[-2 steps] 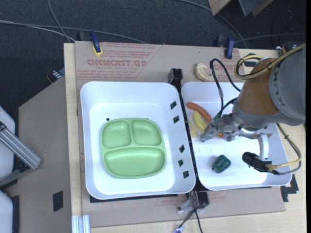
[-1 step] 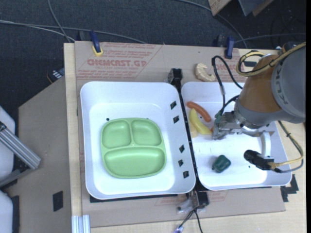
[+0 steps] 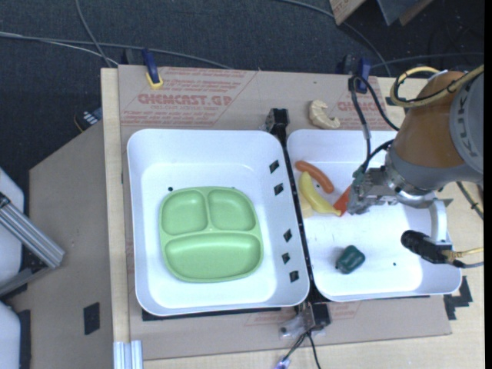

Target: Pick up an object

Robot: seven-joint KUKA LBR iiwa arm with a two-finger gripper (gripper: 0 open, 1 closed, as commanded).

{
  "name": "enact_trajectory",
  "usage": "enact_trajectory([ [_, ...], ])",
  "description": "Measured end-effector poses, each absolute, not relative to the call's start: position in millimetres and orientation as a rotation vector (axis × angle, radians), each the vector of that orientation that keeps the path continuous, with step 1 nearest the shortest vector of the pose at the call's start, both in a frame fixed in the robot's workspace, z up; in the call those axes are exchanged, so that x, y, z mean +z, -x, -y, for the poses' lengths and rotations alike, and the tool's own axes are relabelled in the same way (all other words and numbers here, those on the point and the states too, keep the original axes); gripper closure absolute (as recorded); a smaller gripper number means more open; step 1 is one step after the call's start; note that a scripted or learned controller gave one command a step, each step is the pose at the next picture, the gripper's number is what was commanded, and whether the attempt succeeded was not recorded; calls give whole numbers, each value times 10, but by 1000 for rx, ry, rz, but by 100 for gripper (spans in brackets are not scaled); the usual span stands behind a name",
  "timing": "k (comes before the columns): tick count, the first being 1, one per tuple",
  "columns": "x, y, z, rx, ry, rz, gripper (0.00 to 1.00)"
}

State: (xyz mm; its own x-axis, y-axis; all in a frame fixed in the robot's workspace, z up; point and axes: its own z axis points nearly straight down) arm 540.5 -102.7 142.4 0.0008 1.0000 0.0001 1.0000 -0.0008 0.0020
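The right bin [image 3: 384, 289] holds a yellow banana [image 3: 310, 194], an orange sausage-shaped piece [image 3: 316, 175] just behind it, and a dark green lump [image 3: 350, 259] near the front. A small red-orange piece [image 3: 342, 201] lies at the banana's right end. My gripper [image 3: 360, 198] reaches in from the right and is low over the bin, right beside that red-orange piece and the banana's tip. The wrist hides what lies under it. No object shows lifted off the bin floor.
The left bin [image 3: 138, 206] holds a light green divided plate [image 3: 210, 233]. A beige curved object [image 3: 324, 114] lies on the bench behind the right bin. A black fitting [image 3: 421, 245] on the arm hangs over the right bin's right side. Cables run behind the bench.
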Motion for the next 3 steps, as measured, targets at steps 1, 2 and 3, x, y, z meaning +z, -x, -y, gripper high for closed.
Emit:
enact_trajectory([
  [1, 1857, -5408, 1069, 3, -2219, -2220, 100],
  [2, 2493, -5389, 1101, 6, -2216, -2218, 100],
  [3, 2336, -5582, 625, 3, -2216, -2228, 100],
])
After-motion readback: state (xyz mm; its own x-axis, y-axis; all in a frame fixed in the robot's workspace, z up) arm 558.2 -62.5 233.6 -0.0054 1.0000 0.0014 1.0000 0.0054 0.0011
